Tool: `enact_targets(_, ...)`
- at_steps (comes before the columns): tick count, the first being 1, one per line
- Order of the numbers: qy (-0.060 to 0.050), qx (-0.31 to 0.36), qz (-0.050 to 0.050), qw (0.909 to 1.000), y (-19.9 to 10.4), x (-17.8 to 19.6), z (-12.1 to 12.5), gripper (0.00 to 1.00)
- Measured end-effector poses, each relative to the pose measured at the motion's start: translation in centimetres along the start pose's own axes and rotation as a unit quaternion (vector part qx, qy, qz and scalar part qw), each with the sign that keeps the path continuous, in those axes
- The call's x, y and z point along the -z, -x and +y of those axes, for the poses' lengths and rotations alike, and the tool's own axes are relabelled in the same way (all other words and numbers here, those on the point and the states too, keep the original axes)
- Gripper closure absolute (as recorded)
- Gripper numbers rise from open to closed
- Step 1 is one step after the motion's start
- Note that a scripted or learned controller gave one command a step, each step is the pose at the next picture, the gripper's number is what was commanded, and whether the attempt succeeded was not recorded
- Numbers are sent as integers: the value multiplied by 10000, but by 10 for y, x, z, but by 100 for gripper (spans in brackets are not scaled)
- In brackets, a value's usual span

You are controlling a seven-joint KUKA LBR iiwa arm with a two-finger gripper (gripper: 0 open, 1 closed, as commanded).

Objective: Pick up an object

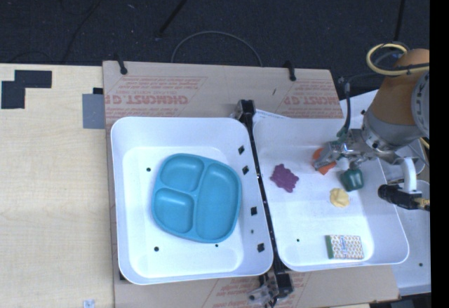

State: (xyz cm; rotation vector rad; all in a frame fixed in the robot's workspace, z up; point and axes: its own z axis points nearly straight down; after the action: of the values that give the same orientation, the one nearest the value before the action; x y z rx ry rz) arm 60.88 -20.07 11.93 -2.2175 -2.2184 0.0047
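Two white bins sit side by side on the bench. The left bin (130, 159) holds a blue divided plate (196, 197) lying flat near its middle, well apart from the arm.

The right bin (309, 257) carries the loose things. A purple flat piece (284, 177) lies toward its left wall, about midway between the near and far edges. A patterned rectangular block (345, 246) rests near the bin's near edge. A small yellow lump (339, 197) sits further right, and just beyond it a dark green piece (351, 179). An orange-red piece (324, 160) lies by the far right part of the bin.

The gripper (344, 156) is down low over that far right part, right among the orange-red and green pieces. Its metal tips sit just beside the orange-red piece, perhaps touching it, but whether the fingers are spread or closed cannot be told from this slanted view, and nothing is plainly seen between them.

Judging by this, the step in hand is the grasp itself, at the bottom of the reach, with the orange-red piece the likely target. The next move calls for closing firmly on that one piece without nudging the green neighbour, then lifting straight up clear of the bin wall.
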Motion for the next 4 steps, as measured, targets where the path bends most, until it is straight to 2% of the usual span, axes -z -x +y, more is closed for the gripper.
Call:
enact_targets(1, 2, 2, -1, 10000, -2, -34, 0, 0)
enact_targets(2, 11, 0, -4, 10000, -1, -22, 0, 100)
enact_targets(3, 34, -21, -10, 10000, 4, 21, 0, 100)
enact_targets(4, 48, 4, -13, 10000, 1, 85, 0, 100)
